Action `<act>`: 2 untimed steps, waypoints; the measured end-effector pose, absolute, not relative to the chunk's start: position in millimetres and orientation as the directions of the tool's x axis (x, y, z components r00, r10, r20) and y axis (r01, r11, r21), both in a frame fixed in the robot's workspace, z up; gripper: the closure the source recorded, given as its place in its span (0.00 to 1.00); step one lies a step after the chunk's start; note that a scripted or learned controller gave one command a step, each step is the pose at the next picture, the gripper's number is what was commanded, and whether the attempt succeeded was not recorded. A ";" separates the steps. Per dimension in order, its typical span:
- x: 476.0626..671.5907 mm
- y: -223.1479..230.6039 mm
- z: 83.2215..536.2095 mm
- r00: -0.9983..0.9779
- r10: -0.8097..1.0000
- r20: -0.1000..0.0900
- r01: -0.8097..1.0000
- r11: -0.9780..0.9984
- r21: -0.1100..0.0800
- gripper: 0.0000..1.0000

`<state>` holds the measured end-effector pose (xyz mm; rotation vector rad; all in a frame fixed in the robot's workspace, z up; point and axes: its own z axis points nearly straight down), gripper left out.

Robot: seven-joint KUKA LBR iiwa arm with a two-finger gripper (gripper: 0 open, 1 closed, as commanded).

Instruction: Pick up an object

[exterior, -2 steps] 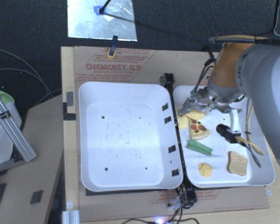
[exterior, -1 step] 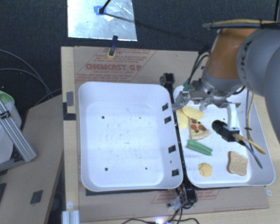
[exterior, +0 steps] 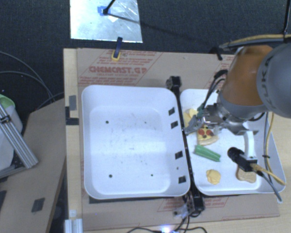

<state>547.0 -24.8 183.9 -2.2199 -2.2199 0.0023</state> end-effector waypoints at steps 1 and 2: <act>591.2 -93.9 137.7 0.004 1.000 -0.003 1.000 -0.004 0.001 0.00; 573.2 -22.1 187.1 -0.010 1.000 0.002 1.000 0.010 0.004 0.00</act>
